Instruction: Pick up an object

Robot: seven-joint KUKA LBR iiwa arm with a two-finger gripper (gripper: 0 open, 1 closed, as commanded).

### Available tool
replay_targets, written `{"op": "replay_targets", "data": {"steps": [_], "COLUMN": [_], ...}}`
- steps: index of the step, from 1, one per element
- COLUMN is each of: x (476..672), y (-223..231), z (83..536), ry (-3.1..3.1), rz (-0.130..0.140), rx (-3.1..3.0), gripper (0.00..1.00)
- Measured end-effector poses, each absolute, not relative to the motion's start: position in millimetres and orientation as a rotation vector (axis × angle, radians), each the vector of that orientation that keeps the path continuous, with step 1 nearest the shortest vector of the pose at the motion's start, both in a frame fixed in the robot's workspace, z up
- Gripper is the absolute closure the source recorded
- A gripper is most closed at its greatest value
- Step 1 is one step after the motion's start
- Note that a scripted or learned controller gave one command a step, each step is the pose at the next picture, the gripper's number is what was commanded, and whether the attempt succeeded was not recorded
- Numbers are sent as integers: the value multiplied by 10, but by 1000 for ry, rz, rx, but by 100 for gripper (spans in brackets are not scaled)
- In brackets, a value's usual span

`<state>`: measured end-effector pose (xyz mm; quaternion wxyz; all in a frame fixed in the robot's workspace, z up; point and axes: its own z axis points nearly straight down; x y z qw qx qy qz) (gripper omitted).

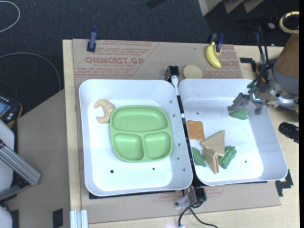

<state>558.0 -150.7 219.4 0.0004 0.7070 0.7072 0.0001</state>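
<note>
Divided plate and croissant in left bin; sandwich in right bin.

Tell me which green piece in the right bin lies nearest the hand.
The green piece right under the hand, alone near the bin's far side; the other two flank the sandwich.

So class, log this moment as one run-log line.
hand over right bin | above green piece | grasp unconfirmed | croissant, green tray in left bin

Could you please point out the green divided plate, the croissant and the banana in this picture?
green divided plate [140,118]: camera view, on its large upper compartment.
croissant [105,110]: camera view, on the middle of its curved body.
banana [213,57]: camera view, on the middle of its yellow peel.
</note>
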Motion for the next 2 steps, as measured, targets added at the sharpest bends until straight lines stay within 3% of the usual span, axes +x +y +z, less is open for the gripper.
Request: {"op": "replay_targets", "data": {"steps": [1, 2], "x": [5047, 4818], "y": [-1407, -913], "z": [823, 2397], "ry": [2219, 2220], "rz": [4, 18], "rx": [2228, 2207], "gripper": [0, 0]}}
